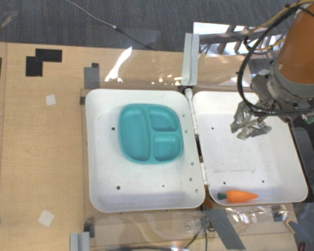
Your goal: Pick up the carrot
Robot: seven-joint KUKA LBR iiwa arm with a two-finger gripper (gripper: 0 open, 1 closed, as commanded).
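The wooden bench [36,156] carries two shallow white bins side by side. In the left bin [102,192] a teal divided plate [150,133] lies near the middle, three compartments showing. The right bin [282,177] sits just beside it, their rims meeting along a narrow seam. The carrot [241,196] lies on its side at the near edge of the right bin, orange body pointing right, its small green top toward the left corner. Above the upper middle of that bin hangs the gripper [249,124], well apart from the carrot; whether the jaws are wide or narrow I cannot tell. Nothing visible sits between them. The arm's orange band [303,41] rises at the far right.
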